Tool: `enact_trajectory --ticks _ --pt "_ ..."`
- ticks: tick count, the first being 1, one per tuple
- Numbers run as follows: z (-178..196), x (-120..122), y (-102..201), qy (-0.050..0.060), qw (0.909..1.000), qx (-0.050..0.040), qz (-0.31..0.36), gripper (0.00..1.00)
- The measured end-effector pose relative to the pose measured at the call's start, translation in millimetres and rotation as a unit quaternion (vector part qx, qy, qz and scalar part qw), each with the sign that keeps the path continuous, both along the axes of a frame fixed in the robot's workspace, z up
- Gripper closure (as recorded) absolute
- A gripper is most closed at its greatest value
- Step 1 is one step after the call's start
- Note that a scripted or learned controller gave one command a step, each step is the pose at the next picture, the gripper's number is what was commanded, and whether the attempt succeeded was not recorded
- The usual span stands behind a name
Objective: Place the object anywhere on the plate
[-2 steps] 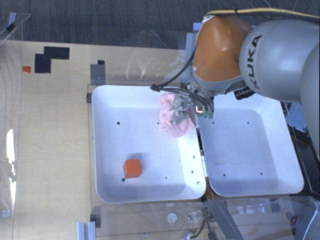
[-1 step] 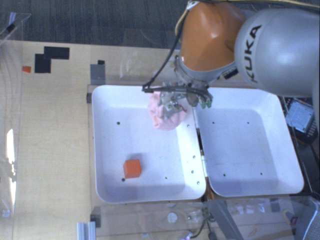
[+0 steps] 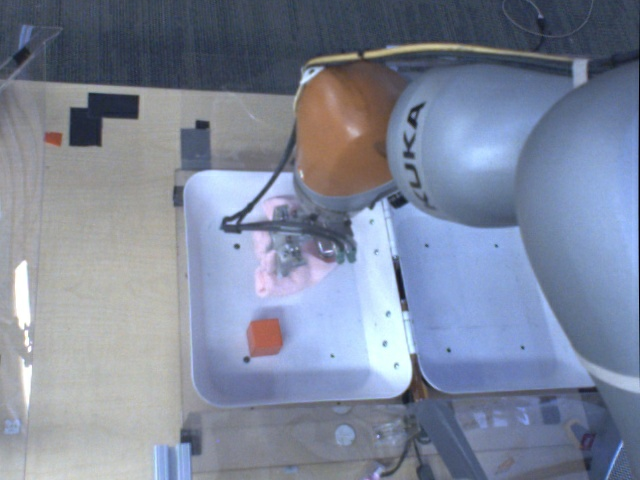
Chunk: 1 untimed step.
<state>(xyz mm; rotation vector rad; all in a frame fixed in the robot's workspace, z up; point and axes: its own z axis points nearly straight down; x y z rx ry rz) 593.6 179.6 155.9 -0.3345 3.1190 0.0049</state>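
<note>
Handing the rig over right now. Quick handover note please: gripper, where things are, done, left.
Gripper: low over the pink plate in the left bin; can't tell whether it holds anything.
Orange block: on the bin floor, nearer the camera than the plate, apart from it and from the gripper.
Done: nothing yet; block is not on the plate.
Left: pick up the block, set it anywhere on the plate.

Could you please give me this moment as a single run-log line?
arm: over left bin | gripper: above pink plate | orange block: on bin floor, off plate | placed: no
</note>
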Motion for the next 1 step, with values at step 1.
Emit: enact_trajectory --ticks 1 --pt "46.8 -27.4 34.7 -0.004 0.9951 0.0009 0.098 1.0"
